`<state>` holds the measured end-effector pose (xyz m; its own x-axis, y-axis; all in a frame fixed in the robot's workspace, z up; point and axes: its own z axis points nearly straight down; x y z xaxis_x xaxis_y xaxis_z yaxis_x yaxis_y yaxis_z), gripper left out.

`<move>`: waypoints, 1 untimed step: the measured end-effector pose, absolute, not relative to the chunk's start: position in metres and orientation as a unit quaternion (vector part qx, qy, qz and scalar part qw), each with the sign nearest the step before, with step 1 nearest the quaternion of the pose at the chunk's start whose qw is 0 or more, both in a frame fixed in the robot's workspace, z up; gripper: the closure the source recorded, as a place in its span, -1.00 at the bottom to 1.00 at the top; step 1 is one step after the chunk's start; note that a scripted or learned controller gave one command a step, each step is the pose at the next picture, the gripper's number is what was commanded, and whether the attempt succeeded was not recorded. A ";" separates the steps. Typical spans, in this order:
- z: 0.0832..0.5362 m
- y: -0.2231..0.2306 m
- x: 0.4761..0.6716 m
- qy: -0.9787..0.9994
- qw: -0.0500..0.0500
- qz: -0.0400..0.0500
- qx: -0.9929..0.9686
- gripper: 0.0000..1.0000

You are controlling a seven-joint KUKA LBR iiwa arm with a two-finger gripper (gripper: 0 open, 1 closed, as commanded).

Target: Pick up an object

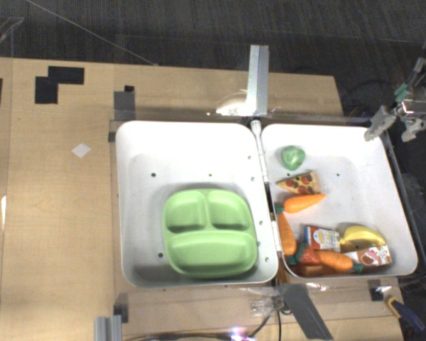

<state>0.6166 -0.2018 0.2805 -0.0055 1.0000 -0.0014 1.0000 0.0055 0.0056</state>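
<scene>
End effector [412, 112] at far right, over back right corner of right bin [355, 139]; grip state cannot tell, nothing seen held. Nearest pick: green ball [292, 156], left and slightly nearer camera. Carrot [303, 203] beyond it, long axis left-right. Banana [362, 236], cartons clustered at bin's front. Left bin [138, 148] holds green tray [209, 231].

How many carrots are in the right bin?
3, perhaps more hidden. One carrot lies below the pizza slice, a second carrot along the left wall, a third carrot beside the juice box.
</scene>
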 end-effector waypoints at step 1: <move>0.199 -0.160 0.614 0.685 0.002 0.001 0.729 -1.00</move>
<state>0.6140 -0.1599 0.1988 0.0629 0.9980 -0.0001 0.9980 -0.0629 0.0040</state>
